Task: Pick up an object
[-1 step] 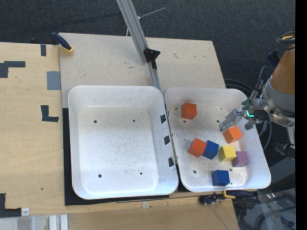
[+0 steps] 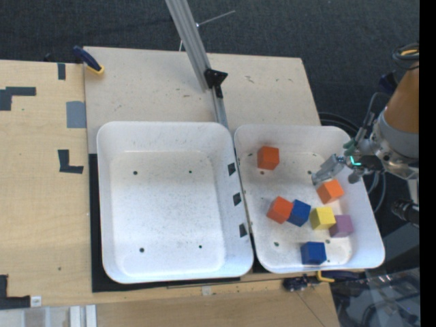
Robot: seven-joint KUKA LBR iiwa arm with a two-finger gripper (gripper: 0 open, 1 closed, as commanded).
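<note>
From the overhead camera I see the grey arm with its orange band [image 2: 411, 107] reaching in over the right edge of the desk [image 2: 157, 87], and its gripper [image 2: 338, 168] sits low over the right-hand shallow white plastic bin [image 2: 272, 251], near that bin's right wall. One grey finger [image 2: 325, 170] slants down toward the bin floor, and I see nothing between the fingers, though how far apart they stand I cannot tell from here. Just below the gripper lies a small orange cube [image 2: 330, 191], close beside the fingertip; whether they touch I cannot say.

Another orange cube [image 2: 268, 158] sits alone toward the far side of the same bin, well apart from the rest. Near the middle a red-orange cube [image 2: 279, 210] touches a blue cube [image 2: 299, 212], with a yellow cube [image 2: 323, 217] just beside that and a purple cube [image 2: 341, 225] next along toward the right wall. A second blue cube [image 2: 313, 253] rests near the bin's near edge.

The left-hand shallow white plastic bin [image 2: 109, 203] lies alongside, its rim meeting the right bin's. A grey metal bar [image 2: 191, 36] slants across the desk's far edge.
</note>
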